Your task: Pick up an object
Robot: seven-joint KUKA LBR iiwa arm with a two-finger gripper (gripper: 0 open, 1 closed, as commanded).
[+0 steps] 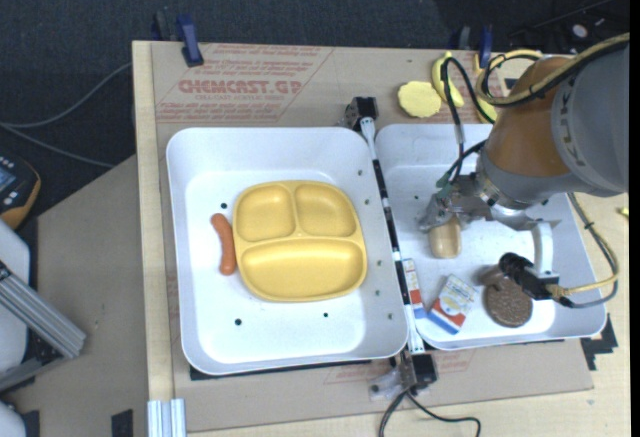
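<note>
Over in the left bin (200, 175), an orange sausage (225, 243) lay just beside the yellow divided plate (300, 240), touching or nearly touching its left edge. Nothing doing there; both sat well apart from the arm.

Across the divide, on the bare bench behind the right bin (410, 165), sat a yellow blob (420, 99), out of play.

Then the action: the gripper (443, 213) hung low in the right bin, directly over the top end of a beige lump (444, 243). The lump lay near the bin's middle, its upper end right at the gripper or tucked just under it. Touching or a hair apart? Couldn't be told, and neither could whether the gripper was open or closed, or had hold of anything.

That lump looked small, rounded and light, probably smooth-skinned and a bit slippery. My call: take it across its narrow middle, not the tapering end, or it could squirt out.

Further right, a small red-and-blue packet (455, 303) and a brown disc (508, 305) lay near the front wall.
</note>
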